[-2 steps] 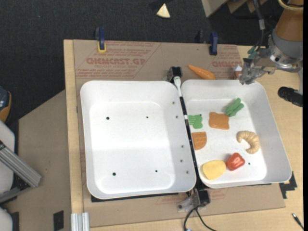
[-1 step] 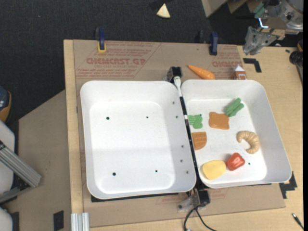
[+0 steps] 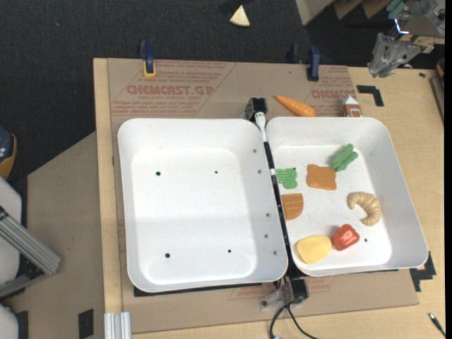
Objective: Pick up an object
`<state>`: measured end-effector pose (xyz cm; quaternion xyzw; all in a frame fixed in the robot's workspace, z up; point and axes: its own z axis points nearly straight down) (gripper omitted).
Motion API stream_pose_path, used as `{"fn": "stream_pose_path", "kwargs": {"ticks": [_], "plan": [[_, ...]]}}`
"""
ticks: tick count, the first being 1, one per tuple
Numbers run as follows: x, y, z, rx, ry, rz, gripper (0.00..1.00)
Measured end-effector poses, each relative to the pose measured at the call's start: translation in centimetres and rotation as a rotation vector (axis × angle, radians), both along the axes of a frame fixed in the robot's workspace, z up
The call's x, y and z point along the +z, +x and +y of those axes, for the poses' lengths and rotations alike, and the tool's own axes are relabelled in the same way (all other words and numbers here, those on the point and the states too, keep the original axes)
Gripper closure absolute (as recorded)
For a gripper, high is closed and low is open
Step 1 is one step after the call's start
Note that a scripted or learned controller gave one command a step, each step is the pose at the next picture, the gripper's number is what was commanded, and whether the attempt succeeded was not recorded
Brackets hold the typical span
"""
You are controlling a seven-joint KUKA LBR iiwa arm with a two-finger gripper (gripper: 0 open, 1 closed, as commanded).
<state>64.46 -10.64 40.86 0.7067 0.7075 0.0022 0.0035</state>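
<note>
While the gripper (image 3: 395, 51) hangs high at the top right, well away from both bins, I judge no pick has begun. It carries nothing; how wide its fingers stand I cannot tell. All my candidates lie in the right bin (image 3: 395, 147): a croissant (image 3: 365, 207), a red pepper (image 3: 345, 237), a yellow lump (image 3: 313, 248), an orange slab (image 3: 321, 177). Loosely spread, they leave room to reach around each one.

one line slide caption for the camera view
Toy foods, including a croissant and red pepper, lie in the right bin; end effector at upper right.
</note>
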Motion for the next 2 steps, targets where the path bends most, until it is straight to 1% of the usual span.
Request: {"fn": "stream_pose_path", "kwargs": {"ticks": [1, 2], "plan": [[3.7, 2.3, -2.2, -0.002, -0.002, -0.001, 1.00], [7.7, 2.2, -3.7, -0.002, -0.001, -0.001, 1.00]]}}
